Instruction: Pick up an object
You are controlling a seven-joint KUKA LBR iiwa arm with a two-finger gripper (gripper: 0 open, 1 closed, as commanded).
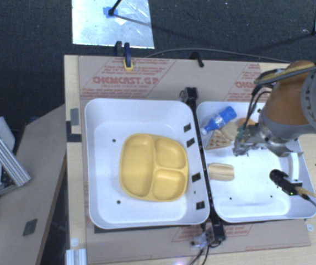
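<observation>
Gripper (241, 146) hangs over the right bin (257, 203), grip state impossible to tell; the pale wooden cylinder (220, 171) lies just below-left of it, the glossy blue bottle (219, 119) up-left, a smooth yellow sectioned tray (153, 167) in the left bin (105, 148)

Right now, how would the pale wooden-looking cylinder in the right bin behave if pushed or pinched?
The cylinder lies on its side, so it would probably roll across the right bin. It looks solid and stiff, unlikely to deform. Its smooth rounded surface might slip from a pinch.

Dark carpet floor (25, 32) with a shiny metal sheet (112, 15) beyond the bench (163, 73).
</observation>
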